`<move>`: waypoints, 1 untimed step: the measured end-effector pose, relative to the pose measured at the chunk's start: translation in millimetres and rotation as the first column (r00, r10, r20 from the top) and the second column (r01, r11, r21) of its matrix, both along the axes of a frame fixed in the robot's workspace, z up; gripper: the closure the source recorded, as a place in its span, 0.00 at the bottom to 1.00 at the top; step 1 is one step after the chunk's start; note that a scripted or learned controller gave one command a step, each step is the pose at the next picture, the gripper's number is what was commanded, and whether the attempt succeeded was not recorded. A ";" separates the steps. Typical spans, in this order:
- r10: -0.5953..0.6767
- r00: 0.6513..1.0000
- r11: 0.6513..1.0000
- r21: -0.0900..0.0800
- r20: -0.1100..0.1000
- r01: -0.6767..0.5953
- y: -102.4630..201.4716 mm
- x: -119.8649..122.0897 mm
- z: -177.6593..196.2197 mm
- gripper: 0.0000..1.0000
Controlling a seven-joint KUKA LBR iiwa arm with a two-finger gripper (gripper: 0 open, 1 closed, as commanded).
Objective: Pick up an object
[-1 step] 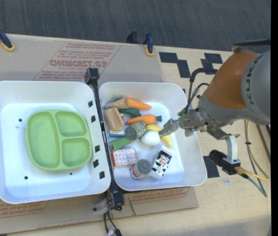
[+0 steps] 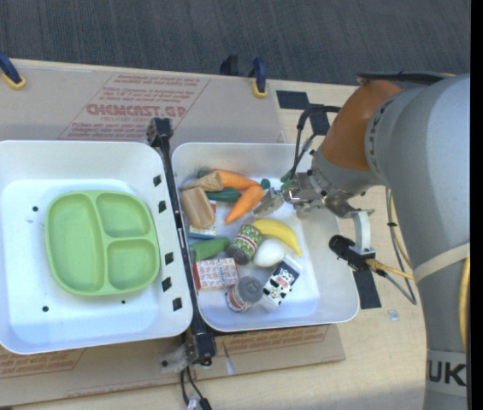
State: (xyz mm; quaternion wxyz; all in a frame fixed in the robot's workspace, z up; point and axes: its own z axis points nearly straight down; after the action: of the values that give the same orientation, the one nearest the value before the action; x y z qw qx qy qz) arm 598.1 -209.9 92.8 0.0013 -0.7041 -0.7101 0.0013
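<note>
The right bin (image 2: 331, 293) holds a heap of toy food: two orange carrots (image 2: 245, 202), a yellow banana (image 2: 281, 233), a white egg (image 2: 269, 253), a bread piece (image 2: 197, 207), a green can (image 2: 245, 243), a red-and-white box (image 2: 216, 273), a small can (image 2: 243, 295) and a black-and-white carton (image 2: 281, 283). My gripper (image 2: 277, 195) hangs low over the bin's upper right part, right beside the carrots and just above the banana. Its metal tips point left toward the heap.
The left bin (image 2: 10, 178) holds a green divided plate (image 2: 102, 241). A black divider (image 2: 173, 229) runs between the bins. My grey arm (image 2: 412, 169) covers the bench's right side. Blue clamps (image 2: 259, 75) stand at the cardboard's far edge.
</note>
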 end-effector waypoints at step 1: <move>0.004 1.000 1.000 0.000 0.000 -0.004 0.2 0.6 10.9 1.00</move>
State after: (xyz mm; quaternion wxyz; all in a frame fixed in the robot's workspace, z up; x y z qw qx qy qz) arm 598.8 -209.6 103.7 0.0014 -0.7028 -0.7114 0.0010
